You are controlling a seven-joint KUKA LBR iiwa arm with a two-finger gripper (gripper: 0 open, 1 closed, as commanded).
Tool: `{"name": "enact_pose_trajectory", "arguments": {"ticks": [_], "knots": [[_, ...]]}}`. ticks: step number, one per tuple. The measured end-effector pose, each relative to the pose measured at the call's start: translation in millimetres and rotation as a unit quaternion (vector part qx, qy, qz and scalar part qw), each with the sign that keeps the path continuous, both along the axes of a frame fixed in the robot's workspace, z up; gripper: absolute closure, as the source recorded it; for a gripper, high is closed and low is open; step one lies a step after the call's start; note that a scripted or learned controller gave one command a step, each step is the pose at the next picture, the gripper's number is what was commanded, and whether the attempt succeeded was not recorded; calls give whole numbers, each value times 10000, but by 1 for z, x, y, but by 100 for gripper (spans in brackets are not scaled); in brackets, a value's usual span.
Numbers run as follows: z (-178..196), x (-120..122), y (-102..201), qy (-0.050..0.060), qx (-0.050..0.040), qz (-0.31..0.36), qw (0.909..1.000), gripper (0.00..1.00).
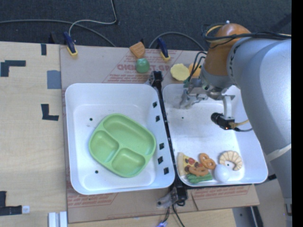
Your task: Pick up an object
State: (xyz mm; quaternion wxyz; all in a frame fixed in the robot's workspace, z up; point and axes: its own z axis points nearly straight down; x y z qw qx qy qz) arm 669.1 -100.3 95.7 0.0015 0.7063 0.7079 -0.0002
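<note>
Several small toy foods lie in the near corner of the right bin (208, 131): a pizza slice (182, 163), a pretzel (206, 161), a croissant (231, 159), a green bean pod (199, 178) and a white round piece (221, 174). My gripper (188, 100) hangs low over the far left part of that bin, well apart from the foods. Nothing shows in its grasp. The bin floor under it is bare white.
The left bin (78, 103) holds a green divided plate (122, 144). Beyond the bins, an orange block (138, 49), a green ball (142, 65) and a yellow piece (180, 72) sit on the cardboard. Blue clamps (70, 45) and cables line the far edge.
</note>
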Motion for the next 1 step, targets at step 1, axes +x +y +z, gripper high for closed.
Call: {"name": "enact_pose_trajectory", "arguments": {"ticks": [1], "knots": [[0, 0, 0, 1, 0, 0, 10000, 0]]}}
